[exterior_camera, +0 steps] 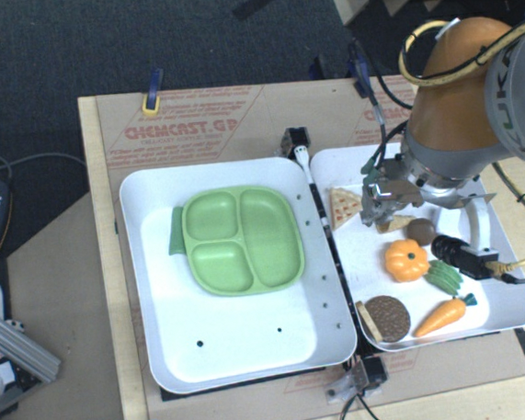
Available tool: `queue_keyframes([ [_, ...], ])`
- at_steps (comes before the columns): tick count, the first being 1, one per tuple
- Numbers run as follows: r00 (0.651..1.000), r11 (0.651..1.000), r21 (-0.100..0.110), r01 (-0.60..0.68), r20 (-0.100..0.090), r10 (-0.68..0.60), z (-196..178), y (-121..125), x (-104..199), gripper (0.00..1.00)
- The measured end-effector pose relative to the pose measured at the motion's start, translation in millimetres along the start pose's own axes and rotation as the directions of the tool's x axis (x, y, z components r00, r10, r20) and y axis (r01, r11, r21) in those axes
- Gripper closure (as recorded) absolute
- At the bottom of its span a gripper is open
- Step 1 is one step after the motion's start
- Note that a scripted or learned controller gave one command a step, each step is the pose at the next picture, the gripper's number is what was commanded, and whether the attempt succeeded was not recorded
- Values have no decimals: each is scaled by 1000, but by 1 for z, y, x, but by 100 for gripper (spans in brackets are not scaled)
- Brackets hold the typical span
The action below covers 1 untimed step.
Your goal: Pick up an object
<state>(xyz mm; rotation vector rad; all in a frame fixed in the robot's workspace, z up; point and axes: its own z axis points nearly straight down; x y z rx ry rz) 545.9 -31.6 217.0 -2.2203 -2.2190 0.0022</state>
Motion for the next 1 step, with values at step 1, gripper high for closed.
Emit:
queue_keyframes([
  [1,1000,1000,-6,1,1,-1,-18,-5,1,100],
])
